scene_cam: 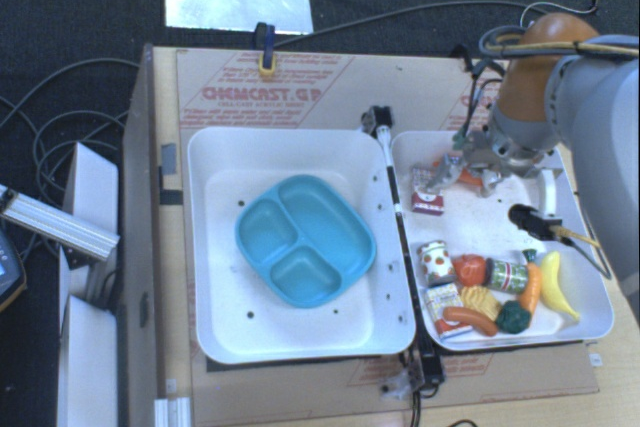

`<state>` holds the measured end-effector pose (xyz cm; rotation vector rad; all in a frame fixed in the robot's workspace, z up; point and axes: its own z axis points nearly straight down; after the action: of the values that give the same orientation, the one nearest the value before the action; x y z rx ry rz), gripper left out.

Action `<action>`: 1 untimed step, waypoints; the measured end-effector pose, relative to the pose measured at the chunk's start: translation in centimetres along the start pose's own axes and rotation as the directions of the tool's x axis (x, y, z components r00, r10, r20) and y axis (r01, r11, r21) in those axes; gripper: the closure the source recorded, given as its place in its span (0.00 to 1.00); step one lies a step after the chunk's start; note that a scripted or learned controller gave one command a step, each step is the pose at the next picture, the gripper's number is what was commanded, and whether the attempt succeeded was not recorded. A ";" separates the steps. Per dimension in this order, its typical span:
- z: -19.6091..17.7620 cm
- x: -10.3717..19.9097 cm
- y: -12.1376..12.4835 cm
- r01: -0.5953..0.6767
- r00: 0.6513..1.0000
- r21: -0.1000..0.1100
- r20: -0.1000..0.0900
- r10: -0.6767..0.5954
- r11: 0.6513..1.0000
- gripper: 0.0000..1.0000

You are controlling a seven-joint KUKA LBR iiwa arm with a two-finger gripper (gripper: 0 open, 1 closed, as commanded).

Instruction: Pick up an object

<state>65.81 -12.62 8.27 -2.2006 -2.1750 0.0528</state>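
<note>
The left bin is seen to hold a blue sectioned plate, lying flat near the bin's middle, its three compartments facing up.

In the right bin, a small red and white box is noted in the upper left part. Lower down, a cluster of toy food is recorded: a small white and red can, an orange-red tomato-like piece, a green-labelled jar on its side, a carrot, a banana, a sausage and a dark green broccoli-like piece. These lie close together, several touching.

The hand is seen low in the upper part of the right bin, just above and right of the red and white box, with a small orange item beside it. Whether the fingers are apart or together cannot be told, and no object is seen between them. The toy cluster lies well below the hand, toward the near wall. The grey arm is seen reaching in from the right.
</note>
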 end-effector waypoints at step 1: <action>-0.1 2.0 0.0 -0.002 1.000 -0.007 0.009 0.002 1.000 0.00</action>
<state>65.82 -10.60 8.36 -2.2106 -2.1813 0.0554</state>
